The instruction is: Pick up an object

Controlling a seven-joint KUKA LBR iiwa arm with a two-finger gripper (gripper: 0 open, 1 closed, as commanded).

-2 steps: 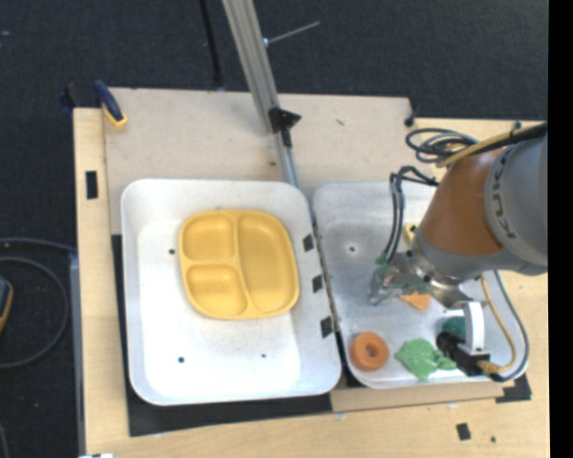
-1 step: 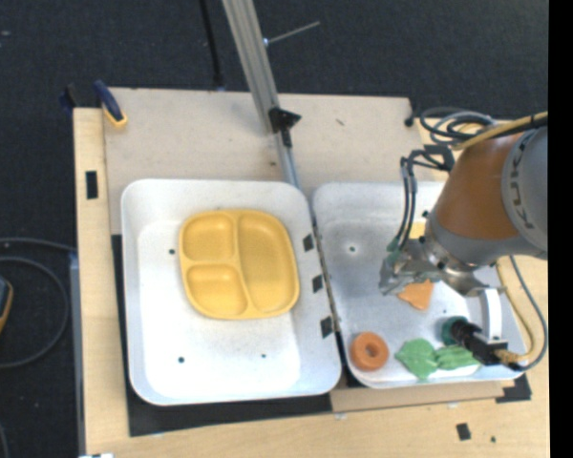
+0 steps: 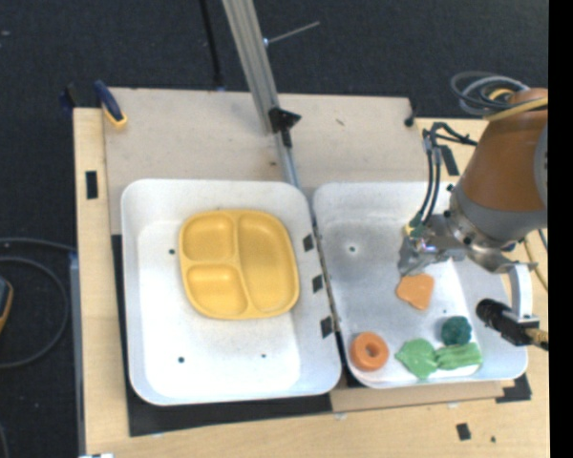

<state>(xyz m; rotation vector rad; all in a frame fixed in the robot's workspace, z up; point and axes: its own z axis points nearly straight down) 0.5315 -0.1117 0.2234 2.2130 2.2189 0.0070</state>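
In the right bin [image 3: 363, 227] lie an orange wedge-shaped piece [image 3: 416, 291], an orange ring [image 3: 370, 351], a light green crumpled piece [image 3: 435, 358] and a dark green round thing [image 3: 456, 330]. My gripper [image 3: 418, 256] hangs low over the right bin, just above the top edge of the orange wedge. The wedge lies on the bin floor below the gripper. In the left bin [image 3: 153, 246] sits a yellow divided plate [image 3: 239, 262].
A metal pole [image 3: 253, 60] slants up from the bench between the bins. A blue and yellow clamp [image 3: 112, 105] sits at the bench's back left corner. Bare bin floor shows left of the gripper, around [image 3: 358, 265].
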